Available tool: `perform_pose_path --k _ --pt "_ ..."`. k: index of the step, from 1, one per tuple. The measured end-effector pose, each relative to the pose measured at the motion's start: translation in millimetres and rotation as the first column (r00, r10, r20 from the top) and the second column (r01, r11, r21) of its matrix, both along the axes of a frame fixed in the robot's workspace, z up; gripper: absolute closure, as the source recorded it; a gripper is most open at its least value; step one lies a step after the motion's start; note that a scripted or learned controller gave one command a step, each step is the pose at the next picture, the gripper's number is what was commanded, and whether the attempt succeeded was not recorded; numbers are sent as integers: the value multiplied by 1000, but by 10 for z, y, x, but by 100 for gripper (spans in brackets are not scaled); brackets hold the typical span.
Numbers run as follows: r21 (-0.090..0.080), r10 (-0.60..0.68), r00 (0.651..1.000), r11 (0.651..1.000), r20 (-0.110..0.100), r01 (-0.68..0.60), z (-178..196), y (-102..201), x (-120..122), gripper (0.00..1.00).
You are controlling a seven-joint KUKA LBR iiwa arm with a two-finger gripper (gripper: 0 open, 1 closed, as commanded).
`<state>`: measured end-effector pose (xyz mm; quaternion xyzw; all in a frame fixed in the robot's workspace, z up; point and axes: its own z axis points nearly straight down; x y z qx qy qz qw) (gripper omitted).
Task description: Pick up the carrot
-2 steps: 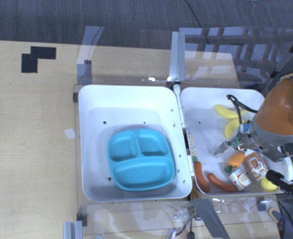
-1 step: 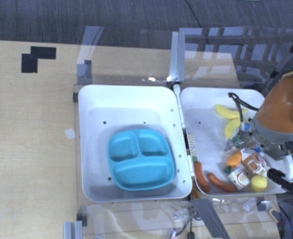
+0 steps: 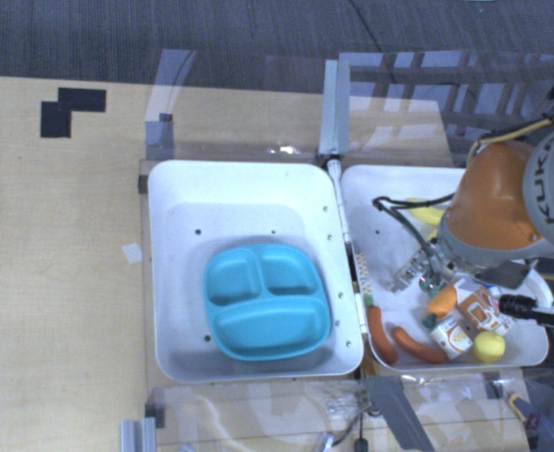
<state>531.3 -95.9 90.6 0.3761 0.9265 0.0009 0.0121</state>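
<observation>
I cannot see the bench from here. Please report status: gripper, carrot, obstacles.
Gripper low in right bin, over the toys. Carrot beside it, not held. Sausages, small box crowd close.

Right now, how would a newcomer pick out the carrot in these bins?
Go to the right bin, where the arm reaches in. Near its front, right under the gripper, lies the carrot, a short orange stub. It is bright orange, unlike the red sausages in front of it and the yellow lemon to its right.

**Arm over the right bin**

The gripper [image 3: 426,276] is lowered into the right bin [image 3: 390,196]. The carrot [image 3: 441,300] lies just right of and below it; two sausages [image 3: 401,340] lie nearer the bin's front edge. A blue tray [image 3: 266,300] sits in the left bin [image 3: 178,252].
</observation>
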Motion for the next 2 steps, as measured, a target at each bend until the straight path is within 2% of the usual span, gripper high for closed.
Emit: perform_pose_path --k 1,2 --pt "7 -3 1000 1000 -15 3 926 191 -46 100" --pt "7 -4 1000 1000 -16 4 925 189 -47 0"
